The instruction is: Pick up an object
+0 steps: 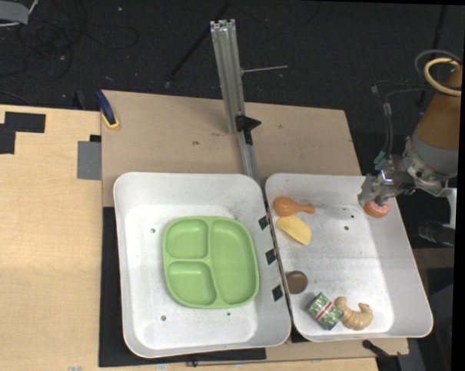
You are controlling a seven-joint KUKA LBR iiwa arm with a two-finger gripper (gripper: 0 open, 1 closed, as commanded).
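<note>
At right bin's far right rim we see jaws low over small red object, seemingly pinching it; grip unconfirmed, so we cannot tell. Other food pieces lie scattered nearer; green tray sits in left bin.

1. Lighting is pretty even and soft, coming from overhead; the two white bins are the brightest stuff, nearly blown out on their flat floors.
2. Shadows are weak: just a thin dark edge under the green tray and beneath the bins' front rims.
3. The floor behind the bench goes almost black, details lost.
4. Overall low-res and slightly soft; small items in the right bin look mushy.
</note>
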